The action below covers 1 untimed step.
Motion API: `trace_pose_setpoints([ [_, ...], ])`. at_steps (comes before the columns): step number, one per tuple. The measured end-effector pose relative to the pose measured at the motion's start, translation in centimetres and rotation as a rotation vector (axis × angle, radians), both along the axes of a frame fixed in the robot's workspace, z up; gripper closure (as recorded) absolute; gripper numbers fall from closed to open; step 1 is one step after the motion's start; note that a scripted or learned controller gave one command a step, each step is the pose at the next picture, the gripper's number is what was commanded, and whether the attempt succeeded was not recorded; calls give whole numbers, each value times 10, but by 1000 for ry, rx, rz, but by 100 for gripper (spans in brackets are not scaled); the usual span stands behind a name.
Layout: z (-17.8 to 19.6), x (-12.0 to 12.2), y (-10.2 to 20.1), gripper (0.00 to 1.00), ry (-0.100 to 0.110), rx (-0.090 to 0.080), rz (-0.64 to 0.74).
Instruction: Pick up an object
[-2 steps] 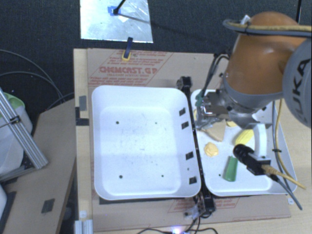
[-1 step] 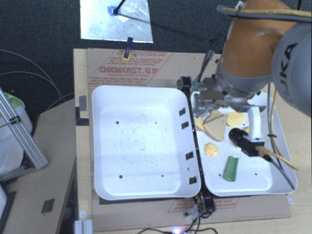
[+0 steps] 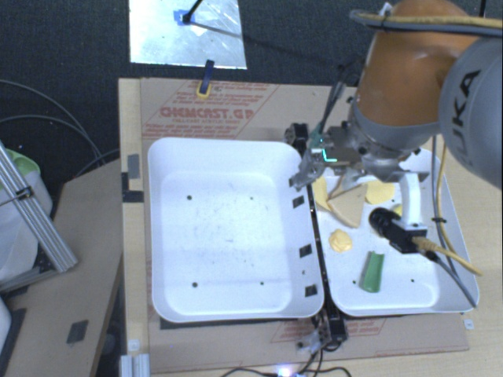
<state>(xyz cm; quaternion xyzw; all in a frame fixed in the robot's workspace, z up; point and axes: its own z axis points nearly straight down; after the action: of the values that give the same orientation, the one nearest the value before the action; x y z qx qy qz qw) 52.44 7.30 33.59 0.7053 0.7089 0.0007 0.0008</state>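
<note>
My gripper [image 3: 313, 166] hangs low over the far left corner of the right bin [image 3: 409, 303], close to the wall shared with the left bin. The grey and orange wrist above hides much of that bin's back half. Just right of the gripper lies a tan wedge [image 3: 350, 207], partly under the arm. A pale yellow piece [image 3: 382, 192] sits behind the wedge. Nearer the front lie a small yellow lump [image 3: 340, 242] and a green cylinder [image 3: 372, 272]. Nothing can be seen held in the gripper.
The left bin [image 3: 228, 234] is a shallow white tray on a cardboard sheet [image 3: 208, 110]. A black cylindrical fitting [image 3: 391, 228] with a cable juts from the arm over the right bin. A shiny metal plate [image 3: 187, 20] lies beyond the bench.
</note>
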Motion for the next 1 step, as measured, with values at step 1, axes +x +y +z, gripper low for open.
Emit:
trace_pose_setpoints([
  [1, -159, -41, -62, 0, 15, -1, -11],
])
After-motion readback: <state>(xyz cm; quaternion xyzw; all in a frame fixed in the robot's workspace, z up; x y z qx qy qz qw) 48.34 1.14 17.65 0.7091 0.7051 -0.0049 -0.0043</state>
